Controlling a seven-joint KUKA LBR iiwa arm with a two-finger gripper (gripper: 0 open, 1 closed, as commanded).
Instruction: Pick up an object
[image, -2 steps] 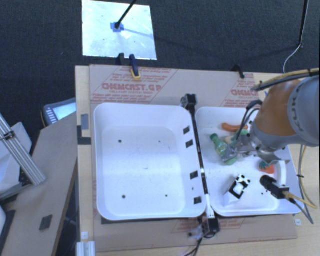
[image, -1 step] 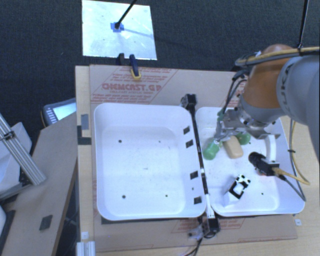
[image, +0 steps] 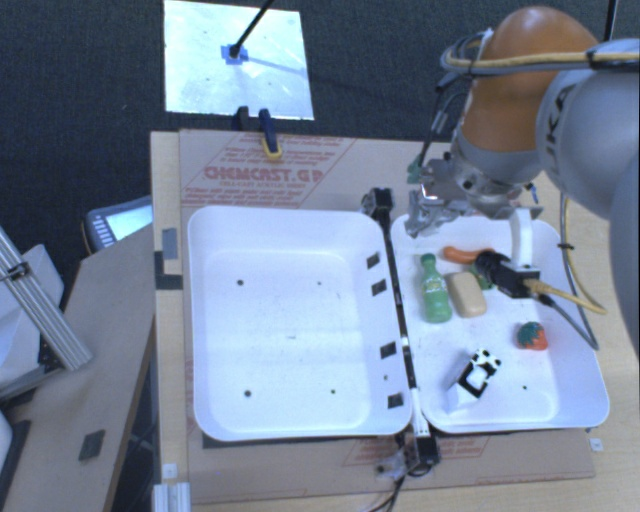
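where bottle (image: 433, 288) lies, right bin (image: 570, 400)

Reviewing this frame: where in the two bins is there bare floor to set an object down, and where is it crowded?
The left bin is bare wall to wall. In the right bin, room lies along the front edge beside the black-and-white block. It is crowded at the back: green bottle, beige block, orange carrot, under the gripper.

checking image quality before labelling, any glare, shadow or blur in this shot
In the camera view: strong glare on the shiny sheet at the top; the arm looks soft and slightly blurred near the lens; soft shadows fall beside the green bottle and the black-and-white block; the left bin is evenly lit.
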